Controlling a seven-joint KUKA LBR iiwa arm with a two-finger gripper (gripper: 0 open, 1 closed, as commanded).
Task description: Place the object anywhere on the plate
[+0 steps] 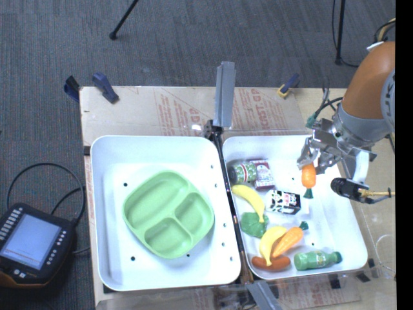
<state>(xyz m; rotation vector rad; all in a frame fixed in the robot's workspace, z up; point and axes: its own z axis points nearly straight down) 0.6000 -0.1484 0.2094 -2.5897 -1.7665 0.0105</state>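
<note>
A green divided plate (169, 213) lies in the left bin (106, 173). Over the right bin (352, 228), my gripper (314, 163) is shut on a small orange carrot (308, 175), which hangs from the fingers with its green tip pointing down. The carrot is lifted above the bin floor near the right bin's upper right part, well to the right of the plate.
The right bin holds a green can (242, 171), a maroon packet (262, 173), a banana (250, 199), a black-and-white carton (284, 202), a green vegetable (253, 225), another yellow fruit (270, 241), an orange carrot (290, 239) and a green bottle (317, 259). A grey post (225, 95) stands behind the bins' divide.
</note>
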